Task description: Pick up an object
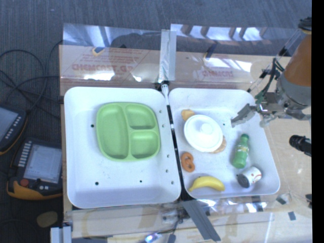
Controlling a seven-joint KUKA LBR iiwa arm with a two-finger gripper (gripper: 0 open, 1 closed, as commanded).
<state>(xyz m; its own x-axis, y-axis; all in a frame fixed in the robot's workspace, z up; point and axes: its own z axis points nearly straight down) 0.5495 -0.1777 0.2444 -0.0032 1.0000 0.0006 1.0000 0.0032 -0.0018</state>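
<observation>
My gripper point(251, 117) hangs over the right bin point(271, 156) near its far right side, open with nothing between its fingers. A green bottle point(240, 151) lies just below it, a short way from the fingertips. A white round bowl point(203, 132) sits left of the gripper, covering part of a tan piece point(221, 146). A yellow banana point(207, 184) lies at the bin's front, with a small can point(249, 176) on its side to the right. An orange pretzel-like piece point(188, 161) and a yellow-orange piece point(188, 115) lie by the bin's left wall.
The left bin point(81, 151) holds a green divided plate point(128, 131). Shiny tape and cardboard line the back edge. Cables and a tablet pendant point(40, 163) lie off the bench to the left. The arm's orange band point(298, 65) rises at the right.
</observation>
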